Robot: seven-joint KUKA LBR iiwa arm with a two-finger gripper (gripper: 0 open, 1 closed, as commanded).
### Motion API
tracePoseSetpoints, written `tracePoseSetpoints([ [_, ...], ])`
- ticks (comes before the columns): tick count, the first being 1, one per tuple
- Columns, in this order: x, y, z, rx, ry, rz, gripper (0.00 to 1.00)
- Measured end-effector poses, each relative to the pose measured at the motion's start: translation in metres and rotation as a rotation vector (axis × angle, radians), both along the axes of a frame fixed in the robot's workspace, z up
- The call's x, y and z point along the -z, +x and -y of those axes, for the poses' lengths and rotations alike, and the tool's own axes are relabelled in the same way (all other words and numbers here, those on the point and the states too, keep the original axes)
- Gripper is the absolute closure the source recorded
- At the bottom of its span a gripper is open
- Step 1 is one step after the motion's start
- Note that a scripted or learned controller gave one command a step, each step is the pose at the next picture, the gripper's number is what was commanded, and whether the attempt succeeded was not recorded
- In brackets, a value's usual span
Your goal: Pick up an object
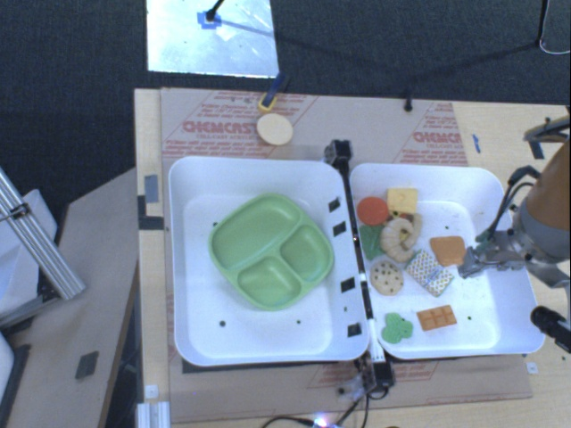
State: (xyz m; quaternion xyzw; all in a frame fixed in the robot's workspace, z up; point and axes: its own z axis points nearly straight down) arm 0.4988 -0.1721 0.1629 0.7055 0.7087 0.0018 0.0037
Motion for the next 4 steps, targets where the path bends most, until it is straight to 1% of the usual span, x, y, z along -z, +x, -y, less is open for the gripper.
tracePoseSetpoints([
  [1,-0.044,-0.001,-0.002,0.000,0.001,-0.001,1.00],
  [2,-0.063,0.000,-0.002,0.000,0.001,-0.003,1.00],
  [3,-0.053,0.021,-0.052,-0.005,0.004,-0.005,1.00],
  [4,-0.064,0.044,-0.103,-0.006,0.005,-0.004,1.00],
])
